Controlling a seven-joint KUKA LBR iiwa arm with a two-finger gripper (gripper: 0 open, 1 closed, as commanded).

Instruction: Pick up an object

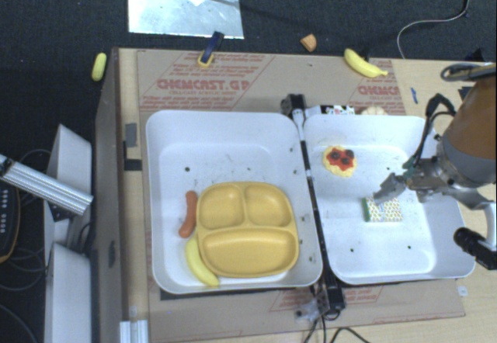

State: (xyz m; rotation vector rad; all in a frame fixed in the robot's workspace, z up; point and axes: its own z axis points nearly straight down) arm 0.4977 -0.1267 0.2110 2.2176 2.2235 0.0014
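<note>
In the right bin (404, 256) lie a small round toy pizza (340, 160) with red and black toppings and a flat green-and-white checkered piece (384, 212). My gripper (390, 188) reaches in from the right, low over the bin, with its tip just above and touching or nearly touching the checkered piece's upper edge. The grey arm with its orange band (470, 132) stands over the bin's right side. Nothing visibly hangs from the gripper.
The left bin (225, 140) holds a yellow divided plate (247, 226), an orange sausage (188, 213) and a yellow banana (199, 264) along its left. On the cardboard behind the bins lie another banana (363, 64) and an orange scrap (309, 43).
</note>
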